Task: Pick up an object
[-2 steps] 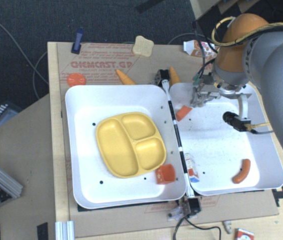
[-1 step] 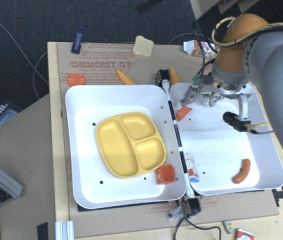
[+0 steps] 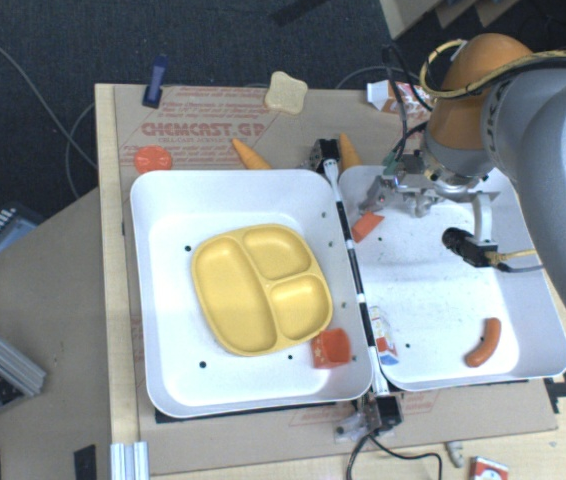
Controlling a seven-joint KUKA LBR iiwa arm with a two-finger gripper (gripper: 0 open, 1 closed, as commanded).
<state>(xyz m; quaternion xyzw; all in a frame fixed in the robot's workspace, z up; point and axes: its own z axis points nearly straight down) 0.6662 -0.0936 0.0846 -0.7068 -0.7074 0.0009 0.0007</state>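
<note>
My gripper [image 3: 405, 194] hangs low over the far left corner of the right bin [image 3: 523, 368], under the orange wrist band. An orange wedge-shaped piece [image 3: 366, 227] lies just below and left of it, close to the bin's left wall; whether they touch I cannot make out. A brown sausage [image 3: 483, 342] rests near the right bin's front right corner. A small red-and-white packet [image 3: 380, 334] lies by its front left edge. In the left bin [image 3: 163, 368] sits a yellow divided plate [image 3: 260, 287] with a red cube [image 3: 331, 348] beside its front right.
Behind the bins on the board lie an orange carrot [image 3: 250, 155], a bread slice [image 3: 286, 92], an orange disc [image 3: 151, 158] and a blue piece [image 3: 154, 81]. A black part [image 3: 468, 247] with a cable juts from the arm over the right bin.
</note>
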